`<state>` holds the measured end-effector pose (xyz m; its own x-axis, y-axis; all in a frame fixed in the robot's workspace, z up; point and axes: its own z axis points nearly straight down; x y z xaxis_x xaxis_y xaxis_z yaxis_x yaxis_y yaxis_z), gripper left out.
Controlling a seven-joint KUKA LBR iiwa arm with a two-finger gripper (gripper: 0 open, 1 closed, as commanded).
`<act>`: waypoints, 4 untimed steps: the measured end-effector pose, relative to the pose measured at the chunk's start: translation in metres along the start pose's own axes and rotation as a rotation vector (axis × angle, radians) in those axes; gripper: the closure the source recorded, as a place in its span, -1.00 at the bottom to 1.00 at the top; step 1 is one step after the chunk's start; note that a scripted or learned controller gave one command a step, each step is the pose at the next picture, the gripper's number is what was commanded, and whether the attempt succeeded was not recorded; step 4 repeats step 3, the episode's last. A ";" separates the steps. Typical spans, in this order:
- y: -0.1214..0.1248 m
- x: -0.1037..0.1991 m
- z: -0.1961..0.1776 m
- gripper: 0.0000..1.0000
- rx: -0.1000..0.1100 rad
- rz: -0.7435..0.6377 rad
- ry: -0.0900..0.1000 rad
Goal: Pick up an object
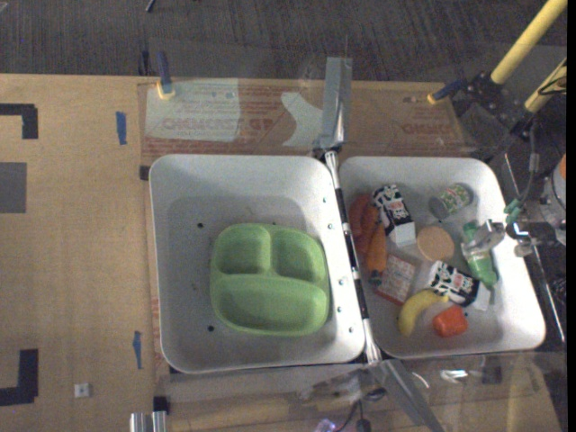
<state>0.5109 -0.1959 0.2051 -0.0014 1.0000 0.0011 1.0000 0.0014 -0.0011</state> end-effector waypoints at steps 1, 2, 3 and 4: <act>0.050 -0.021 0.103 -1.00 0.000 -0.189 0.008; 0.051 -0.023 0.092 1.00 -0.005 -0.188 0.001; 0.078 0.041 -0.032 1.00 -0.006 -0.120 -0.002; 0.078 0.041 -0.032 1.00 -0.006 -0.120 -0.002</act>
